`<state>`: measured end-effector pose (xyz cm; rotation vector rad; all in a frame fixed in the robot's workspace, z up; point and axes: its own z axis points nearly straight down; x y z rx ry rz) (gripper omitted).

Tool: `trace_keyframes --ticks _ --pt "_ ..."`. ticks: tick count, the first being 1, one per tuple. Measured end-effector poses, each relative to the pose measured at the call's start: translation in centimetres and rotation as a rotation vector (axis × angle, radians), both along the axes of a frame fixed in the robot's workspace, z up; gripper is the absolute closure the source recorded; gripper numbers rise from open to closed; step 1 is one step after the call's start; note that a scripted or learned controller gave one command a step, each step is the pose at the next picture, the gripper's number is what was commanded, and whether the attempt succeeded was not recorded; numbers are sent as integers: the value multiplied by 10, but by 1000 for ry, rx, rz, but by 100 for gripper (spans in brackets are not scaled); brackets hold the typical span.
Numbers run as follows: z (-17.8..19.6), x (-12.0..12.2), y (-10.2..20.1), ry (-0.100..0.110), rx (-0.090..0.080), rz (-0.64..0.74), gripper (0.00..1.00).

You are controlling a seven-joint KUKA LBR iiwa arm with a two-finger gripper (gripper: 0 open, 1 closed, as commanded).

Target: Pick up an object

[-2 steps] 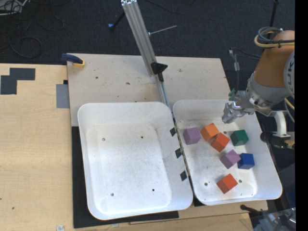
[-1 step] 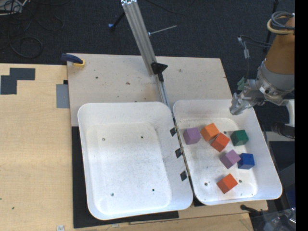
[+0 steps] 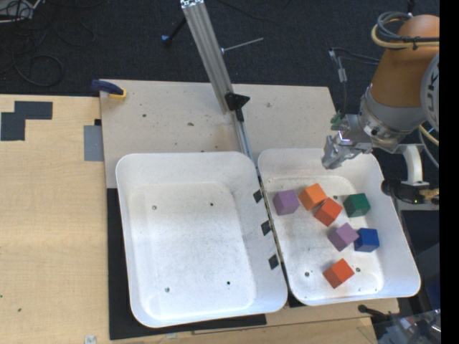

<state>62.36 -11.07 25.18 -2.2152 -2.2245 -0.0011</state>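
Fingers: open-or-closed state unreadable at this angle. Gripper hangs over far rim of right bin, nothing seen in it. Blocks lie loose in bin; nearest, orange block, just below. Judgement: nothing picked; descent, grasp, lift all remain.

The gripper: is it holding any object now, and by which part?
Nothing is held. The gripper hangs above the far edge of the right bin, with no block between its fingers; the blocks, such as the orange block, lie in the bin.
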Motion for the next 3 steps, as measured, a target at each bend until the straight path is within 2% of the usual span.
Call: trace_keyframes --ticks 3 --pt "4 12 168 0 0 0 100"
